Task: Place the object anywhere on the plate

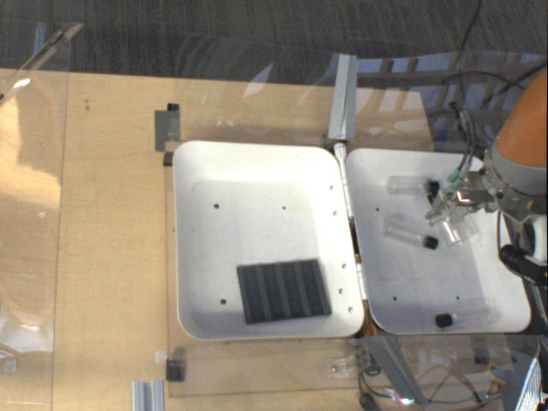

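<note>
A dark ridged rectangular plate (pixel 282 291) lies in the front part of the left bin (pixel 205 178). A small black object (pixel 443 320) rests on the floor of the right bin (pixel 479 289), close to its front wall. My gripper (pixel 396 205) hangs over the back half of the right bin, pointing left, well behind the object. Its two clear fingers (pixel 402 184) are spread apart and open, with only white bin floor between them.
A raised rim (pixel 349 229) divides the two bins. A metal post (pixel 342 101) stands behind the gap between them. Cables (pixel 467 127) trail from the arm at the back right. Wooden bench surface (pixel 94 229) stretches to the left.
</note>
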`<control>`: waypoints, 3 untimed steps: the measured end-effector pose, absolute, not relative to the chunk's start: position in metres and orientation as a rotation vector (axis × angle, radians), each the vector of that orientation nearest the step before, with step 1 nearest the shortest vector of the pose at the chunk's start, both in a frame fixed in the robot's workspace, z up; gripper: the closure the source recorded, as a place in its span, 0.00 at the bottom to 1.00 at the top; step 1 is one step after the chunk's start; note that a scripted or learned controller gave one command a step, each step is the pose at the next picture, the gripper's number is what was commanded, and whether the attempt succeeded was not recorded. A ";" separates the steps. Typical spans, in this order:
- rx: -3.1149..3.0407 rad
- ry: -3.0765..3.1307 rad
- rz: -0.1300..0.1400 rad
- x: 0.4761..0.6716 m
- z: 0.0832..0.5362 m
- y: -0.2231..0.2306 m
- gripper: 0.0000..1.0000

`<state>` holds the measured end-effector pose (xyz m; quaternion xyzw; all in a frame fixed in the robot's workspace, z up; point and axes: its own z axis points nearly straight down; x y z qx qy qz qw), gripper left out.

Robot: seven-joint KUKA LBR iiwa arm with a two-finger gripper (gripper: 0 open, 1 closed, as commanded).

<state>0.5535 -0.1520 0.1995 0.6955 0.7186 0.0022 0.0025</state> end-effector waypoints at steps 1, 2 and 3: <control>1.946 2.462 0.006 0.604 0.185 -0.044 1.00; 1.430 2.792 0.007 0.663 0.186 0.049 1.00; 1.771 2.604 -0.005 0.666 0.099 0.139 1.00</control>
